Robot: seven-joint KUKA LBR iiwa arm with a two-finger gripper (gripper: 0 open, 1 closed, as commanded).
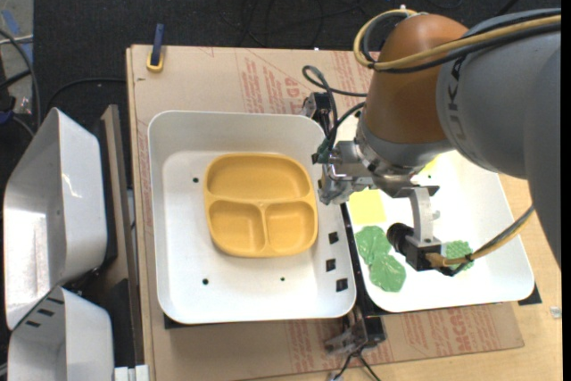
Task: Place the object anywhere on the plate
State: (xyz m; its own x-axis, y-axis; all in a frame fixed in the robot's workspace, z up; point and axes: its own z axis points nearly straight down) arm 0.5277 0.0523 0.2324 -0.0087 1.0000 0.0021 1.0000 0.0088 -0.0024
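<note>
Yellow three-section plate (261, 202) sits in the left bin (178, 281), nothing on it. The arm (419, 94) comes in from the plate's right, and the hand (335, 181) hangs just off the plate's right rim, over the wall between the two bins. The wrist blocks the view from above, so I cannot tell if the hand is apart, together or clamped on something. Nothing shows in it.

All the candidate objects lie right of the plate in the right bin (486, 210):
- a pale yellow piece (366, 208), nearest the plate and just beside the hand
- a green leaf (382, 259), a bit further from the plate and lower
- a small green thing (457, 252), farthest from the plate

The step looks like the pick, with no placing yet. My guess is the yellow piece is the target.

To do it well:
- Centre the hand over the yellow piece before going down. It looks flat and thin, so grip it at the edges and go low.
- Stay off the bin wall.
- Lift clear of both rims, then carry it toward the plate and let go over a section, not on a divider ridge.

Risk: the piece slips, or the hand closes on nothing.
</note>
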